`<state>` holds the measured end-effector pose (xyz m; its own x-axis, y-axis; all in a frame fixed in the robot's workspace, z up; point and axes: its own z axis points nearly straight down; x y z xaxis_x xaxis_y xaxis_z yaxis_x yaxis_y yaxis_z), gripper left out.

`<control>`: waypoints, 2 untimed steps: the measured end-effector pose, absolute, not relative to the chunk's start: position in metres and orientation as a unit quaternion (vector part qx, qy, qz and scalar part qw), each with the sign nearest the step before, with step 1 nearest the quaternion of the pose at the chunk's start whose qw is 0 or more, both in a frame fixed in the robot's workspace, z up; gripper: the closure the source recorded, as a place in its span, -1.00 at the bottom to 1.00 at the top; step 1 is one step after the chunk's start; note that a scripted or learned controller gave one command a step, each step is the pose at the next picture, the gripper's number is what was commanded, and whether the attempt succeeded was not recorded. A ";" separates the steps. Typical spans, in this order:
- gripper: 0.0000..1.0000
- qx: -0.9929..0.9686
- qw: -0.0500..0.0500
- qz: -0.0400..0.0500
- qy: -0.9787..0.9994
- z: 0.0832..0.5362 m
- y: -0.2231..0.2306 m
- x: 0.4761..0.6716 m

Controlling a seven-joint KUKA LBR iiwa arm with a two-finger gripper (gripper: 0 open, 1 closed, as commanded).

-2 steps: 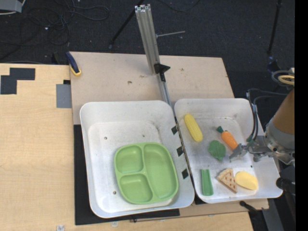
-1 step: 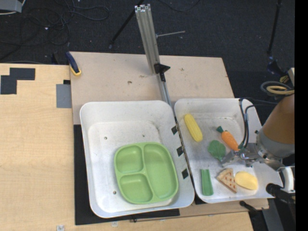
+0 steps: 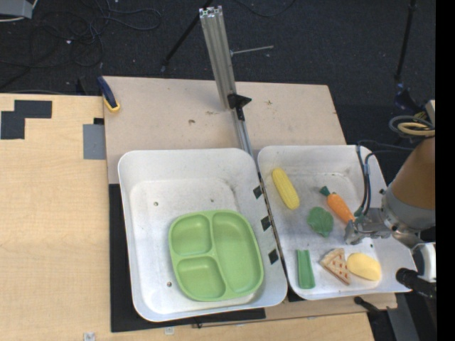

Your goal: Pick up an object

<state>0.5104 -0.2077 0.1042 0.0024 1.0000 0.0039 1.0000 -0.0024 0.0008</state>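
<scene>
Gripper low in right bin, just beside carrot

A robotics lab is indicated. Two white bins are set on a plywood bench w/ an aluminium extrusion post mounted behind them; loose cables are strewn over dark carpet, & toy plastic food is used as test objs.

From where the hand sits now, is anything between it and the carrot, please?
Nothing visible does. The hand hovers in the right bin just at the carrot's lower end. The broccoli lies to the carrot's left, and the pizza slice and lemon lie nearer the camera.
</scene>
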 end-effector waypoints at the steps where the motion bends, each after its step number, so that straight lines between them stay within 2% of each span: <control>1: 1.00 -0.707 0.000 0.000 -0.708 0.146 -0.206 0.513; 2: 1.00 -0.706 -0.002 -0.001 -0.708 0.209 -0.209 0.518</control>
